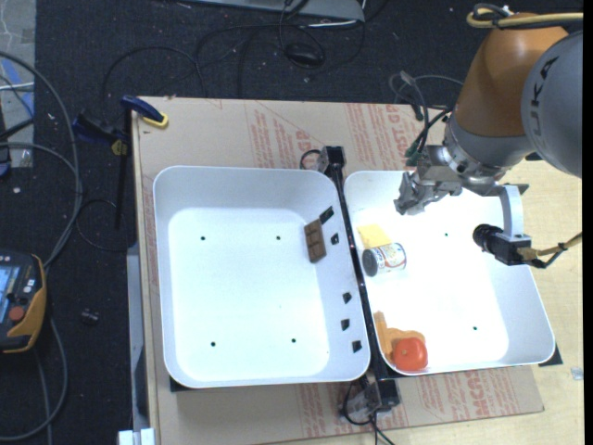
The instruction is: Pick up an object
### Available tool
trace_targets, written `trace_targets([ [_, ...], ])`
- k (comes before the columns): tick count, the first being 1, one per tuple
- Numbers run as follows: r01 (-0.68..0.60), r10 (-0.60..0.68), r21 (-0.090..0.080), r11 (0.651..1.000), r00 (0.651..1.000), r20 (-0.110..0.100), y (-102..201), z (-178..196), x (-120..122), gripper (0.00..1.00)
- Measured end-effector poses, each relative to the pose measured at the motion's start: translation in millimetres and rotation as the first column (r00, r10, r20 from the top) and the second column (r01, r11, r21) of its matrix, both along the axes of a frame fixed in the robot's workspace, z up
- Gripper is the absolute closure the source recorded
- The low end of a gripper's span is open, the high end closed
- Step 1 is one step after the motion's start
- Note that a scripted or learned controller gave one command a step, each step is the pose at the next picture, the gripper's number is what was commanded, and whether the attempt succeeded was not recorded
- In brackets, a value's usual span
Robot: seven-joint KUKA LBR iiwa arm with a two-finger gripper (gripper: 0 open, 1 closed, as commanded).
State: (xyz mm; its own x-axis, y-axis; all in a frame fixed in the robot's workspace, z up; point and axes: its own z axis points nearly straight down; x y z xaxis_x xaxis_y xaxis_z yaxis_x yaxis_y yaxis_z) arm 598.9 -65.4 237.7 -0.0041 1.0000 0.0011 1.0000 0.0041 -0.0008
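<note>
Over the right bin (519, 332) I hang, my gripper (414, 196) near its far wall, and whether it's wide or narrow I cannot tell from this slant. Nearest target, by my reckoning: the small can (384, 259), lying on its side just below and to the camera's left of me, beside the yellow block (373, 236). Its long axis runs roughly left-right across the bin, grey end toward the divider. So I'd want to straddle it across that axis. Further off, the red tomato (410, 353) sits in the near corner, touching an orange piece (390, 331).
</note>
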Motion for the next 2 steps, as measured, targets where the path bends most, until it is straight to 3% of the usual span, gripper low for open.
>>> trace_targets([
  [2,0.000,0.000,0.000,1.000,1.000,0.000,98.8,-17.5,9.0,1.00],
])
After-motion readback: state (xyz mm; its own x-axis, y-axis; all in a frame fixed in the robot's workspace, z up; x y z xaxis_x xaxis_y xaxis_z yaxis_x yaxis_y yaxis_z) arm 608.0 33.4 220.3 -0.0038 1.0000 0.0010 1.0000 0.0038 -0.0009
